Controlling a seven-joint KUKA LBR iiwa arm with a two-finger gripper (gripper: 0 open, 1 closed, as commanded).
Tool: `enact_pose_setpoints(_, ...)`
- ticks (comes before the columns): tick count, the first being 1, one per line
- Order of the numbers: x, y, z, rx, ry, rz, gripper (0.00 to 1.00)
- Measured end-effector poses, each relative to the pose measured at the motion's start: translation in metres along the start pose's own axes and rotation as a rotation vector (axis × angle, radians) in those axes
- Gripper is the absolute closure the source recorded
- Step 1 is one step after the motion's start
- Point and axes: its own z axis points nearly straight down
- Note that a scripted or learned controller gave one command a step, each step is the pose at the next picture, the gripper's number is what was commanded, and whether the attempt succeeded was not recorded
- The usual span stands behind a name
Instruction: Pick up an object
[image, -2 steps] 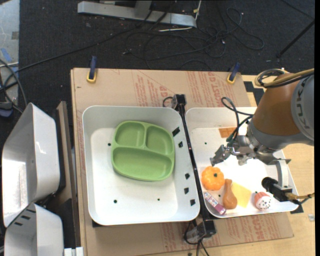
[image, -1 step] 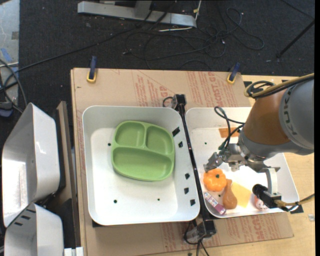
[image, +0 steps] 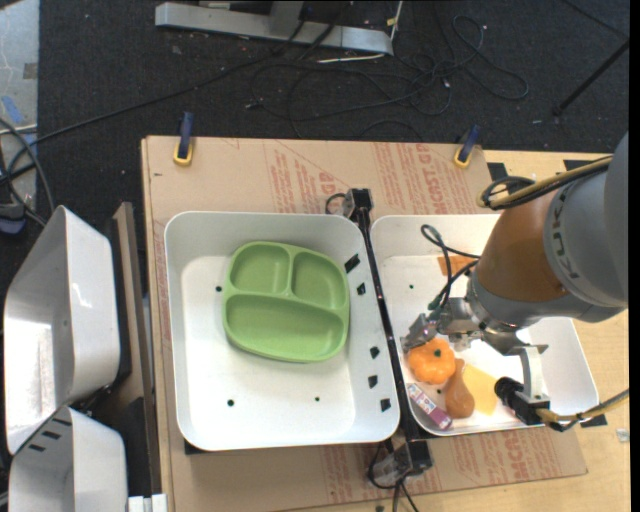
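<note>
In the right bin (image: 570, 345) an orange fruit (image: 433, 364) lies near the left wall. My gripper (image: 437, 329) hangs just above the fruit's far edge, with the grey and orange arm reaching in from the right. A brown oval object (image: 459, 397) rests at the fruit's near right, touching a flat yellow piece (image: 483, 388). A small pink and purple object (image: 426, 404) lies at the bin's near left corner. Part of another orange object (image: 456, 265) peeks out from behind the arm at the far side.
The left bin (image: 190, 330) holds a green divided plate (image: 288, 302), lying flat towards its far side. A dark divider with clips (image: 378, 310) runs between the two bins. Two more white tubs (image: 55, 300) stand off the bench at the left.
</note>
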Motion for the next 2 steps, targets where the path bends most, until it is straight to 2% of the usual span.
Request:
enact_pose_setpoints(1,0.000,0.001,-0.012,-0.003,0.000,0.002,1.00)
enact_pose_setpoints(2,0.002,-0.002,-0.055,-0.007,-0.002,-0.004,1.00)
